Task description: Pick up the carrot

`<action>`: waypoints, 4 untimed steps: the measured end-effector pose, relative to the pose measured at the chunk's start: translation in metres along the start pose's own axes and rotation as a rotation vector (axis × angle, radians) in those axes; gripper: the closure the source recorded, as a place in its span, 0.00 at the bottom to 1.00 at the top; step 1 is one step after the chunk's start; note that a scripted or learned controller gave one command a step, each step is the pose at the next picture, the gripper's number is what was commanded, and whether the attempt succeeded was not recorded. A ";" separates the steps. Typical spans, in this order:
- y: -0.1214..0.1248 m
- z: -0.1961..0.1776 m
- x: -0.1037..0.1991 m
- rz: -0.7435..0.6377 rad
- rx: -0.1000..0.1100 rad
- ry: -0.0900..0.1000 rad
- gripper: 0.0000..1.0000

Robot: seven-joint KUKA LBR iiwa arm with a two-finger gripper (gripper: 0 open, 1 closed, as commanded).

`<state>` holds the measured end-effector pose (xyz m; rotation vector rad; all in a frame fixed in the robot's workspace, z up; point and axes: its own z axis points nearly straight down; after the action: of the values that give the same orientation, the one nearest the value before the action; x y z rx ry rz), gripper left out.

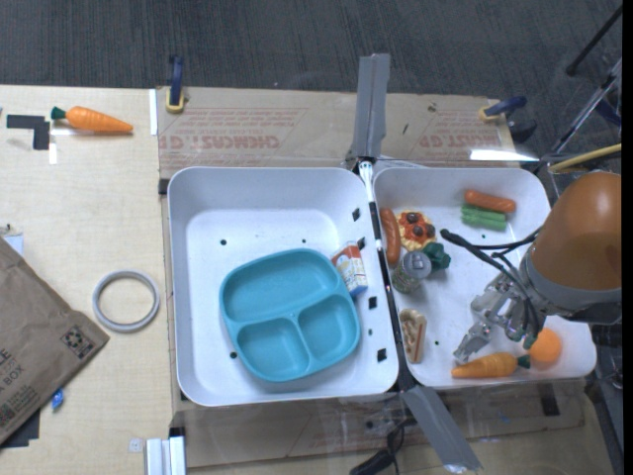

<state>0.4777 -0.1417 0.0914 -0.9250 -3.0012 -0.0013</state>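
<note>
A carrot [485,366] with a green top lies along the front wall of the right bin [450,295]. My gripper [487,331] hangs just above and behind it, pointing down to the left, open with nothing between its fingers. The lower fingertip [465,348] is close to the carrot's thin end. A second carrot [92,120] lies outside the bins, on the bench at the far left.
An orange ball [545,347] sits right of the carrot. The right bin also holds an orange-and-green vegetable pair [487,209], a pizza slice [415,228], a hot dog [390,236], a grey-green toy [415,265] and a sandwich [412,332]. In the left bin are a blue divided plate [289,313] and a small can [350,268]. A tape ring [126,299] lies on the bench.
</note>
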 end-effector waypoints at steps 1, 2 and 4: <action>0.001 -0.009 -0.001 0.003 -0.002 -0.002 1.00; 0.114 -0.100 -0.022 0.265 0.000 -0.003 1.00; 0.033 -0.121 0.022 0.150 0.001 -0.002 1.00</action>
<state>0.4785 -0.1024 0.2127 -1.1475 -2.9251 0.0009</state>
